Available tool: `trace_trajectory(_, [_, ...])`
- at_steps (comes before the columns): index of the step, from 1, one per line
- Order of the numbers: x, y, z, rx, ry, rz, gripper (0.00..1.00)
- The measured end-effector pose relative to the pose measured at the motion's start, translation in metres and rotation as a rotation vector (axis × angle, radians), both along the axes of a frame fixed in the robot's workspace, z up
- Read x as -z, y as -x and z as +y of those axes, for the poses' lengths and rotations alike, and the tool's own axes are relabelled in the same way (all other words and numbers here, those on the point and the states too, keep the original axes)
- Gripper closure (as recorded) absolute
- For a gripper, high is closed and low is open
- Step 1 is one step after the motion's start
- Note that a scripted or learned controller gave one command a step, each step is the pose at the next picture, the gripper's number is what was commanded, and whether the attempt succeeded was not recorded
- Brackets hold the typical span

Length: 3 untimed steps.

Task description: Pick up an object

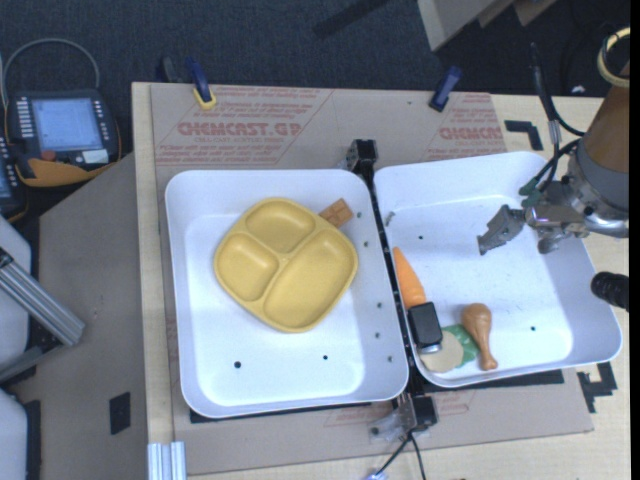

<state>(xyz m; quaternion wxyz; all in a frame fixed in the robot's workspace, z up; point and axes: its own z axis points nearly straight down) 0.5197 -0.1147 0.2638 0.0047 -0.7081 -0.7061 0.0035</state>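
Observation:
My gripper (522, 236) hangs over the upper right part of the right bin (560, 353), open, with nothing between its fingers. Along that bin's left wall lies an orange carrot (409, 278), with a small black block (425, 325) just below it. A brown chicken drumstick (481, 333) and a pale green round piece (456, 350) lie near the bin's front edge. All of these are well to the lower left of the gripper. In the left bin (200, 358) rests a yellow divided plate (287, 263), with a small brown piece (336, 212) at its upper right edge.
The two bins stand on a cardboard sheet (300, 123) held by clamps at the back. A teach pendant (62, 128) lies off the bench at the far left. Cables (548, 98) run down to the arm's wrist.

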Motion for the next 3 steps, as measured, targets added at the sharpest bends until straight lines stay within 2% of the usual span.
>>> trace_trajectory(1, [-0.006, -0.002, 0.0, -0.003, 0.002, -0.012, 0.0])
trace_trajectory(2, [0.045, 0.002, 0.01, -0.003, 0.0, -0.005, 0.0])
trace_trajectory(3, [0.097, 0.012, 0.014, -0.002, 0.001, -0.008, 0.0])
